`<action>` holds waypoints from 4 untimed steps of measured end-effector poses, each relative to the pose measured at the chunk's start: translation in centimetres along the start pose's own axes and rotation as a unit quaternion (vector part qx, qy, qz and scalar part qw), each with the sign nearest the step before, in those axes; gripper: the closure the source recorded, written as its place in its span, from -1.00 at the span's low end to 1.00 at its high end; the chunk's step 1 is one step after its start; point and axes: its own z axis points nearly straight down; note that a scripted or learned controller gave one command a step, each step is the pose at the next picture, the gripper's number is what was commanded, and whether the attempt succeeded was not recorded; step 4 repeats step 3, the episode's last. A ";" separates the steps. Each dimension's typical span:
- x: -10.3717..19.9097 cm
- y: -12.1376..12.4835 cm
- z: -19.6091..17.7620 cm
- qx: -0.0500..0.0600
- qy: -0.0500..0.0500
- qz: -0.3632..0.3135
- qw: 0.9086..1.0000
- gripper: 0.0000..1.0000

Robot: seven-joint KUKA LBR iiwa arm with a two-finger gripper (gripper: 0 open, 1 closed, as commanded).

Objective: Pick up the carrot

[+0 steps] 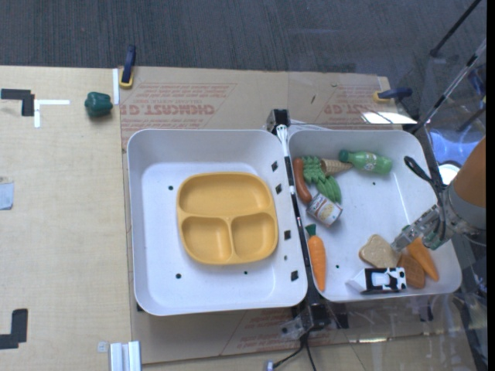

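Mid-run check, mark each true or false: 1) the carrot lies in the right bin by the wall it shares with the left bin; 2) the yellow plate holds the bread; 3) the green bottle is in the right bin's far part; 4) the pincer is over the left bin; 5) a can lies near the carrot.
1) True: the carrot lies in the right bin along that wall.
2) False: the plate holds no bread; the bread is in the right bin.
3) True: the bottle lies there.
4) False: the pincer is over the right bin, beside the bread.
5) True: the can lies just beyond the carrot.
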 end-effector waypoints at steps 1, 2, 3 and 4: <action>4.3 1.8 -3.1 0.003 -0.002 0.001 1.000 1.00; 12.4 9.5 -8.9 0.003 -0.003 0.005 1.000 1.00; 12.3 9.5 -8.9 0.003 -0.003 0.005 1.000 -1.00; 12.3 9.5 -8.9 0.003 -0.003 0.005 1.000 -1.00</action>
